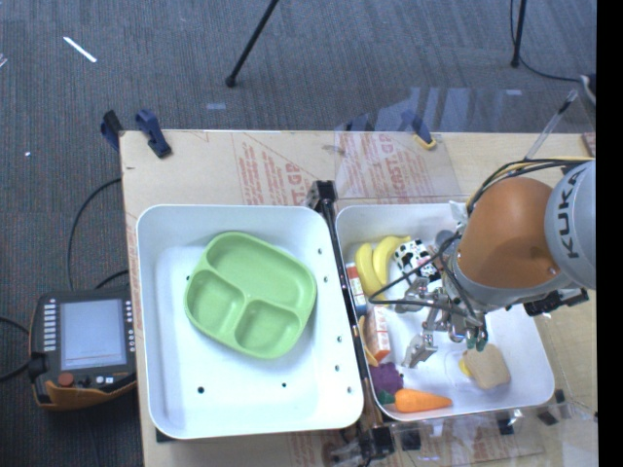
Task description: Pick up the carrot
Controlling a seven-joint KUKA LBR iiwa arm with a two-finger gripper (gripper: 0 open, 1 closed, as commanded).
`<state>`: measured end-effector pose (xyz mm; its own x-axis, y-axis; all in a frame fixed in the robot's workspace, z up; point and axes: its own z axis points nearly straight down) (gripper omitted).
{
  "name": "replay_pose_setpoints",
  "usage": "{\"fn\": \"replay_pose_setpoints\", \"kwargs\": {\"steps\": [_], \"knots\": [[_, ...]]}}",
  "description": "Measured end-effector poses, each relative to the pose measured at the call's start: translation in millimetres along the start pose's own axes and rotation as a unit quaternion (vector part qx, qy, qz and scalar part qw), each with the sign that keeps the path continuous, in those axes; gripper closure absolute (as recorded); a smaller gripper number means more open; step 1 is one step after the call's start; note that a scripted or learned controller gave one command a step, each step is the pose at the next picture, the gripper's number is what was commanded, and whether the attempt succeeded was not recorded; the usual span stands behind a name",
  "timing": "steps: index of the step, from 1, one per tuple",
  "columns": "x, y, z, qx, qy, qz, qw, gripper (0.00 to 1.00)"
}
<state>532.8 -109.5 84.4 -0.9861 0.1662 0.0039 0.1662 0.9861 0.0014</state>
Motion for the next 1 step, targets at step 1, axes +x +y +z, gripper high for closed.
{"fn": "replay_pose_setpoints", "kwargs": {"steps": [1], "knots": [[43.5,-27.7,-5.3,0.000,-0.018,-0.120,0.9926,0.00]]}}
